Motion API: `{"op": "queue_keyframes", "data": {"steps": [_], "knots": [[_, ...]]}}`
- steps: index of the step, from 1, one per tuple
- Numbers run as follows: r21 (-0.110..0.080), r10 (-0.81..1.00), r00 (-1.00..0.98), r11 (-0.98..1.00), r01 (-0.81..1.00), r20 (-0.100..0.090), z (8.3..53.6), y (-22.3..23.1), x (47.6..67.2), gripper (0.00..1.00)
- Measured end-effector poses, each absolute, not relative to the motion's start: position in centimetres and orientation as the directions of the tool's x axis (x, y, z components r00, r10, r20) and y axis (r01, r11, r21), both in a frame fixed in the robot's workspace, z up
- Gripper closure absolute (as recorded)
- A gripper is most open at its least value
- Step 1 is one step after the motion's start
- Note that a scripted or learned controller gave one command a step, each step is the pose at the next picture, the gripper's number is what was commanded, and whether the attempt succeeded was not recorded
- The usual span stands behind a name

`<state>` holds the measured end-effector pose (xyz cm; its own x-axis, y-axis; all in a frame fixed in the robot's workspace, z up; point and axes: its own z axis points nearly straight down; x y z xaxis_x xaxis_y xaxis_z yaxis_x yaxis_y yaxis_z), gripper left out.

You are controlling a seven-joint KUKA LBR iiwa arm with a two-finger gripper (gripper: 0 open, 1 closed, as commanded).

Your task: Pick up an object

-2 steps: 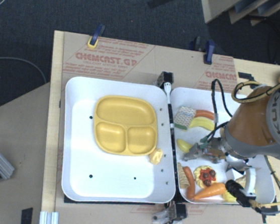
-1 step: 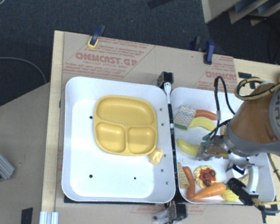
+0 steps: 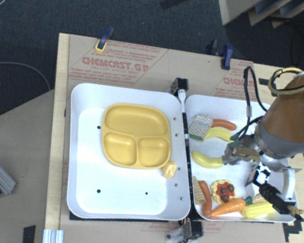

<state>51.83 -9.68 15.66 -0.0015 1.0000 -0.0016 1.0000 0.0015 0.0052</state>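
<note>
from my remote seat i looked down at a slant on a table [image 3: 148, 63] carrying two shallow white bins side by side; the left bin [image 3: 81, 181] held a yellow divided plate [image 3: 136, 135] lying flat, with a small pale yellow piece [image 3: 169, 170] just beside the plate's lower right corner; the right bin [image 3: 198, 104] held a scatter of toy food; near its upper left sat a pale green-and-white block [image 3: 200, 126], with a red sausage [image 3: 224, 124] and a yellow banana [image 3: 219, 134] just beside it; a second banana [image 3: 206, 160] lay a little lower, near the bin's middle; along the lower edge i saw another sausage [image 3: 204, 189], a small pizza slice [image 3: 223, 189], an orange carrot [image 3: 226, 207] and a yellow corn cob [image 3: 259, 210], all close together; the grey arm with its orange band [image 3: 287, 115] reached in from the right over the right bin; the gripper [image 3: 237, 154] sat low in that bin, just right of the second banana; i could not tell whether the fingers were spread or pressed together, nor whether they touched the banana; nothing showed between them.
</note>
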Motion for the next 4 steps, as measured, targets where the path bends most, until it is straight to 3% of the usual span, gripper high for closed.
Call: {"op": "queue_keyframes", "data": {"steps": [2,3,4], "knots": [[0.005,1.0,-0.001,0.001,1.0,-0.002,22.6,-10.2,52.4,1.0],[0.007,1.0,-0.005,0.005,1.0,-0.001,22.8,-7.8,58.2,1.0],[-0.003,1.0,0.001,-0.001,1.0,0.0,21.6,-8.4,57.7,1.0]]}}
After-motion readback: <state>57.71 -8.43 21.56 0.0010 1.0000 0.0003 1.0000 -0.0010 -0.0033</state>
